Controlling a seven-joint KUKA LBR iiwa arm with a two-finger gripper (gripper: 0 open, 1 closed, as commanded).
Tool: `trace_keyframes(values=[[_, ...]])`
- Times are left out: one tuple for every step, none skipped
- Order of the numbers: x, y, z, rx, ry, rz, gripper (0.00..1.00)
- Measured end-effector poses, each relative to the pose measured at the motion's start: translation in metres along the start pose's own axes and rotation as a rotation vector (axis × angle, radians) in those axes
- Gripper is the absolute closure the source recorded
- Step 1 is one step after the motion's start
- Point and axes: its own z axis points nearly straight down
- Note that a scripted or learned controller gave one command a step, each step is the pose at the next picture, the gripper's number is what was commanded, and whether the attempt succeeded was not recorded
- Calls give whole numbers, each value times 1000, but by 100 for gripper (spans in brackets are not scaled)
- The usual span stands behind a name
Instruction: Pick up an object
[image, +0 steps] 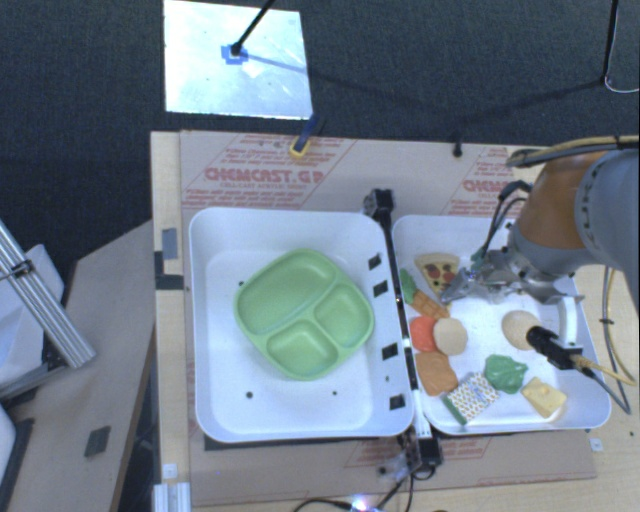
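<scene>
Over the right white bin (590, 405) | metal two-finger gripper (458, 288) is hovering, jaw state untellable | small plastic pizza slice (437, 270) is lying just beside its tips | looking light, stiff, slippery; pinching across the narrow crust edges seems best

Single fixed camera, high above the bench (330, 160), looking down at a slant. Far enough back to take in both white bins whole: left bin (215, 300) near frame centre, right bin (590, 400) just right of it. Dark floor beyond the bench's far edge along the top, with a shiny square panel (237, 60) there. Arm (585, 215) entering from the right, over the right bin.
</scene>
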Motion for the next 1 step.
trace_keyframes(values=[[0, 1, -11, -5, -1, -1, 100]])
